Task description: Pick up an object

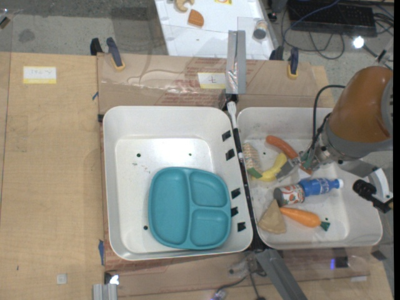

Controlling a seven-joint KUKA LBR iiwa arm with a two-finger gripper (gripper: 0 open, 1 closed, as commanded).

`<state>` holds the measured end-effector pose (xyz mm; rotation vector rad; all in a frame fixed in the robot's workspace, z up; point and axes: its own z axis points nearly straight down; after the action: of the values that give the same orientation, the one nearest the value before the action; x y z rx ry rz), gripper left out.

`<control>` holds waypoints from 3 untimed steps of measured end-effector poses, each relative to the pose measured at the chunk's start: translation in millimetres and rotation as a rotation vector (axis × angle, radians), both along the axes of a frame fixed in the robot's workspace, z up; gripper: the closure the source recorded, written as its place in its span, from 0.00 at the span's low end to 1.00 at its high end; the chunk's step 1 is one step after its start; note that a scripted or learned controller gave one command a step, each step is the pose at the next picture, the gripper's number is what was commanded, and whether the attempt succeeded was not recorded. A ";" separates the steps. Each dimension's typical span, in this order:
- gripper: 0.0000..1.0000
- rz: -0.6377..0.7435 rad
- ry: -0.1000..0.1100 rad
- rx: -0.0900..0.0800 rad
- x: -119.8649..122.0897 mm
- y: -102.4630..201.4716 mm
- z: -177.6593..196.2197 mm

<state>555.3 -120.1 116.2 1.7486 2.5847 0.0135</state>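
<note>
You've got a teal divided plate (189,207) in the left bin (119,167), then in the right bin (359,233) a banana (273,169), bottle (309,189) and carrot (302,217), with the claw (307,160) low just right of the banana, can't tell its grip.

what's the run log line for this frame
arm: over right bin | gripper: low by banana and red sausage | grasp: unconfirmed | left bin: teal tray
</note>
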 end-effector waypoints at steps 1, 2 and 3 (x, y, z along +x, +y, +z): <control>0.00 -0.111 -0.012 -0.003 47.1 0.3 -6.1; 0.00 0.055 0.016 0.001 101.8 36.9 -20.8; 1.00 0.056 0.017 0.003 101.5 38.2 -11.8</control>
<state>656.8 -81.9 104.4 1.6847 2.6458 0.0028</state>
